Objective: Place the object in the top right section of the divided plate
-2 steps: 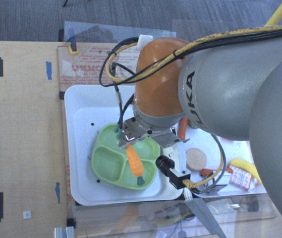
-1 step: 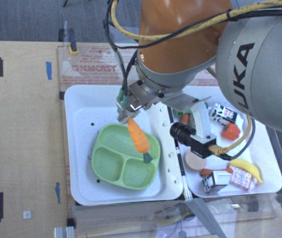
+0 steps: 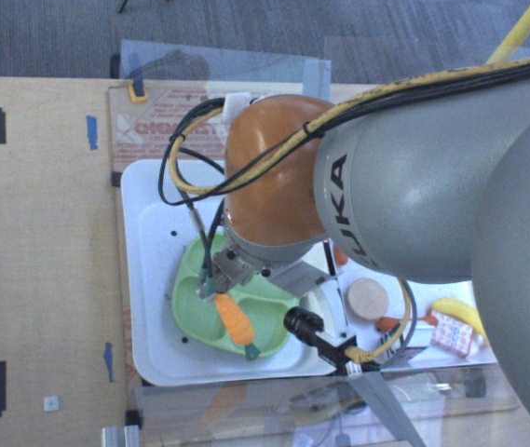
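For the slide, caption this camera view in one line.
KUKA arm reaches over the green divided plate in the white bin, gripper beside a toy carrot.

Tan round disc (image 3: 369, 298), banana (image 3: 460, 313), small printed packet (image 3: 451, 333) in right bin (image 3: 488, 354).
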